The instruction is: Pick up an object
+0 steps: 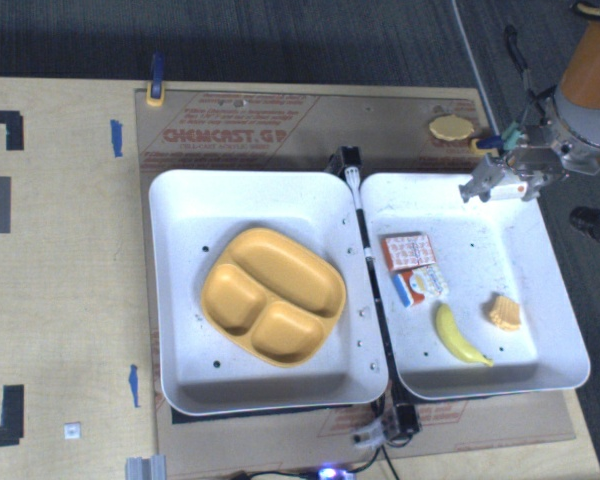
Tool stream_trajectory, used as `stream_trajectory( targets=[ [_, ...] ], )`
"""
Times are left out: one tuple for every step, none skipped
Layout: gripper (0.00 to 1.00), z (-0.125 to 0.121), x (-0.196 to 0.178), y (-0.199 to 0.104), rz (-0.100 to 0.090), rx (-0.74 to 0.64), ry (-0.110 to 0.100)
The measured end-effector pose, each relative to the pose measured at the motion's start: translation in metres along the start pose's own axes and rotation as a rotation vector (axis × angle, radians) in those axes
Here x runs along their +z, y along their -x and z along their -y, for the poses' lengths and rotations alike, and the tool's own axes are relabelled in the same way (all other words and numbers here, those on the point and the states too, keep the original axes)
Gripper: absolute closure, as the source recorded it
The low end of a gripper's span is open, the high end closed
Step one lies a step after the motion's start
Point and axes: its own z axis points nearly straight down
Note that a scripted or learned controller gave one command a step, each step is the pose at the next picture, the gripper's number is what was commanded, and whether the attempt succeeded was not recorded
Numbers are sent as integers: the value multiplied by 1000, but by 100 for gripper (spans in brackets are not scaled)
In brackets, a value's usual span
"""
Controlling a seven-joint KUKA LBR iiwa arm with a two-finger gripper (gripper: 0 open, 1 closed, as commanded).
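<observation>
The table [60, 298] is pale wood, with a brown board under two white bins side by side. The left bin [180, 208] carries a big yellow tray [272, 295] with three hollows, lying at a slant and taking up most of the floor. The right bin [540, 268] has four small things spread over its floor: a red-and-white packet [408, 251] near the dividing rim, a blue-and-white packet [420, 286] just below it, a banana [459, 336] lower down, and a small orange piece [505, 312] to the banana's right, apart from it. A yellow disc [451, 128] lies on the board behind the right bin. The arm [588, 78] comes in at the upper right, partly cut off by the edge. Its tool [500, 185] hangs over the right bin's far rim, above none of the items; whether it is spread or pressed together I cannot tell, as cables and fittings clutter it.
</observation>
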Motion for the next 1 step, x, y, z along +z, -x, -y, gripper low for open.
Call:
stream_trajectory(
  targets=[
    [0,49,141,-27,0,2,3]
  ],
)
